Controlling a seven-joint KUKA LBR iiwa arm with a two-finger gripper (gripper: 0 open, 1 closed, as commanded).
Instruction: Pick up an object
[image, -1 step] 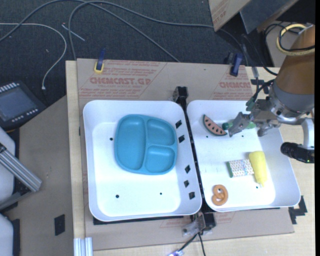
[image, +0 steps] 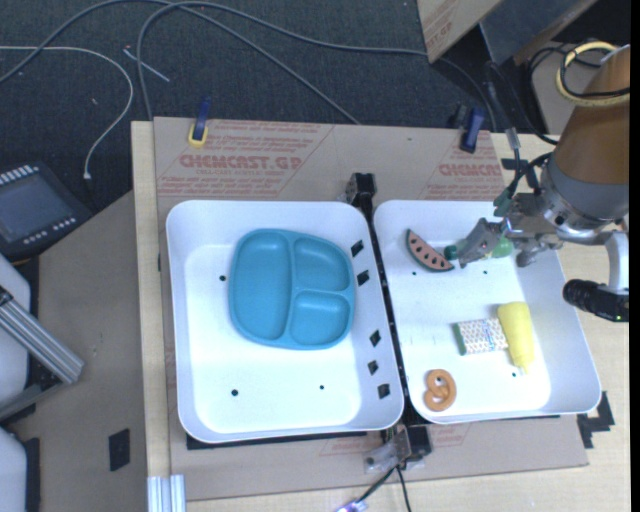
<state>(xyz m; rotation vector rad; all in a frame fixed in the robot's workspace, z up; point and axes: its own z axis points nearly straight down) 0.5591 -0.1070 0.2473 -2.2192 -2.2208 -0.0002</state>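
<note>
Your arm (image: 592, 130) is cut off at the right and top edges, so you see just its brown-orange band and the grey wrist below it. The claw (image: 472, 247) reaches leftward from that wrist over the upper part of the right bin (image: 560, 400). Its tips are small and tangled with cables and greenish parts, so you cannot tell whether it is spread or pressed together, and nothing can be seen caught in it.

Just left of the claw tip lies the watermelon slice (image: 428, 252), a thin crescent with a dark rind and a reddish, seeded face. Its long axis runs from upper left to lower right, with the lower end nearest the claw; whether the two touch is too fine to make out.

Lower in the same bin, the yellow block (image: 516, 332) is smooth and rounded, with its long axis running up and down the view. Touching its left side is a speckled sponge (image: 480, 336), a flat rectangle with a green edge. Near the bin's front rim sits a pretzel (image: 439, 390), tan and ring-shaped, its details blurred.

The left bin (image: 200, 400) holds a blue divided plate (image: 291, 288), matte plastic with rounded corners and three compartments. Both bins are glossy white and shallow, set side by side on a cardboard sheet (image: 250, 155) printed in faded red, which covers the counter (image: 80, 290).
</note>
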